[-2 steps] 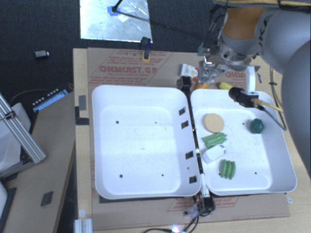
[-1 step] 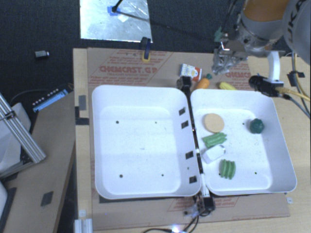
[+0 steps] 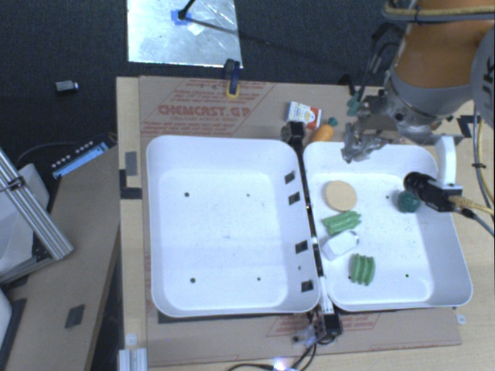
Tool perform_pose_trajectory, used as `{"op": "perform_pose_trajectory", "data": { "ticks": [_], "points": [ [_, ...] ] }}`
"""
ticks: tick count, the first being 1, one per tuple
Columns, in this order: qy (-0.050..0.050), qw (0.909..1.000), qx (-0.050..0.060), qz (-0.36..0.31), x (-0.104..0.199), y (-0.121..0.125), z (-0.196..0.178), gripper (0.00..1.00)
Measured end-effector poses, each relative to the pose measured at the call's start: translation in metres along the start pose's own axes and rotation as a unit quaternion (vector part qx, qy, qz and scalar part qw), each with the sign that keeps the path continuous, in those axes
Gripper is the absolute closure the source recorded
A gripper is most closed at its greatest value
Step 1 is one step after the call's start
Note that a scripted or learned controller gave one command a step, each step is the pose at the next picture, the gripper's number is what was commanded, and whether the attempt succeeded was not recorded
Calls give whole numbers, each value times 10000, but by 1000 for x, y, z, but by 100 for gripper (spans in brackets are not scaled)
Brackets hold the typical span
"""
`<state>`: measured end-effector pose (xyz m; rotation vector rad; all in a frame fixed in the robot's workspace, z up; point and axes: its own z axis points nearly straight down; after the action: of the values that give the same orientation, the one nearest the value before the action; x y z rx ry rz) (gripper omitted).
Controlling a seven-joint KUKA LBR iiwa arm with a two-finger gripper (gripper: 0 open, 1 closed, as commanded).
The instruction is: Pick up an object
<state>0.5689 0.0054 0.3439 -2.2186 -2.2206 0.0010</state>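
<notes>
The right bin (image 3: pixel 445 277) holds a tan round disc (image 3: pixel 339 195), a green pod-like piece (image 3: pixel 341 222), a small white piece (image 3: pixel 341 245), a ridged green item (image 3: pixel 361 269) and a dark teal ball (image 3: pixel 407 202). My gripper (image 3: pixel 360 147) hangs over the bin's back edge, up and to the right of the tan disc and apart from every object. Nothing shows in it. The grey and orange arm (image 3: pixel 441 45) fills the upper right corner.
The left bin (image 3: pixel 166 157) lies beside the right one, with a black divider strip (image 3: pixel 305 207) between them. An orange item (image 3: pixel 323 132) and a small white and red box (image 3: pixel 302 114) lie behind the bins. A black fitting (image 3: pixel 427 188) juts over the right bin near the ball.
</notes>
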Motion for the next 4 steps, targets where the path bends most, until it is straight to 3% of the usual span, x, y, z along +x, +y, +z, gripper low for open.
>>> {"op": "perform_pose_trajectory", "data": {
  "ticks": [1,2,3,4],
  "points": [
    [-3,10000,0,-14,14,-70,15,100],
    [-2,9999,-120,-13,-10,-83,-148,100],
    [-26,10000,-64,30,-88,-52,-195,100],
    [4,10000,38,-51,-7,-84,-81,100]
  ]
}}
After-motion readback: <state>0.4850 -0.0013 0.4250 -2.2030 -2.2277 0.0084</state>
